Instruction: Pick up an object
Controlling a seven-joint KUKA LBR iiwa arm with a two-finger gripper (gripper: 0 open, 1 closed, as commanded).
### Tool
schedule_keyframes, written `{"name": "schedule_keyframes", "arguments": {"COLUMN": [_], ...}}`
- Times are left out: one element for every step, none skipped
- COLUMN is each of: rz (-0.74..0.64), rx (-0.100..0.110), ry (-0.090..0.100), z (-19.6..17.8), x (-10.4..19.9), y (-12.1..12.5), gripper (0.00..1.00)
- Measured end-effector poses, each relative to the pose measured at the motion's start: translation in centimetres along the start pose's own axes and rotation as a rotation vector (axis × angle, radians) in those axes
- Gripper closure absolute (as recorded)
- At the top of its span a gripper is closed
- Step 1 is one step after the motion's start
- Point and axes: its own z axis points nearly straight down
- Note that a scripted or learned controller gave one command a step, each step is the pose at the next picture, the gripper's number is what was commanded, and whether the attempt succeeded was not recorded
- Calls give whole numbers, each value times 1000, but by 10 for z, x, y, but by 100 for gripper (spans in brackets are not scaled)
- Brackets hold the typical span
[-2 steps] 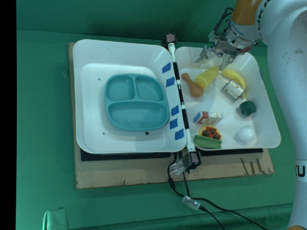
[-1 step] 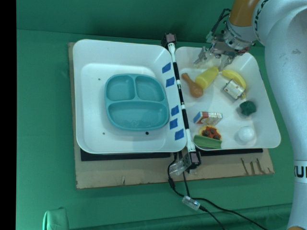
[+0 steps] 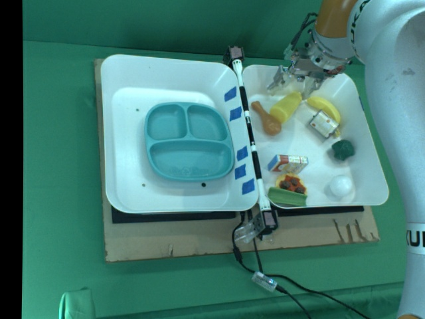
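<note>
Camera view shows the grey arm [image 3: 398,78] bending in from the right, its orange band tilted toward the far edge of the right bin [image 3: 372,178]. The gripper [image 3: 297,85] hangs low over that bin's far corner with its fingers spread wide and nothing between them. Just beside it lies a yellow bottle [image 3: 286,106], with a banana [image 3: 325,107] near that bottle. A teal plate [image 3: 188,141] sits in the left bin [image 3: 126,78] on the desk [image 3: 60,178].
</note>
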Motion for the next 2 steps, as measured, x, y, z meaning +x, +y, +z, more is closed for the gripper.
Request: {"name": "schedule_keyframes", "arguments": {"rz": [-3, -1], "rx": [1, 3], "ry": [3, 25], "z": [1, -13], "x": [-1, 6], "y": [0, 1], "gripper": [0, 100]}}
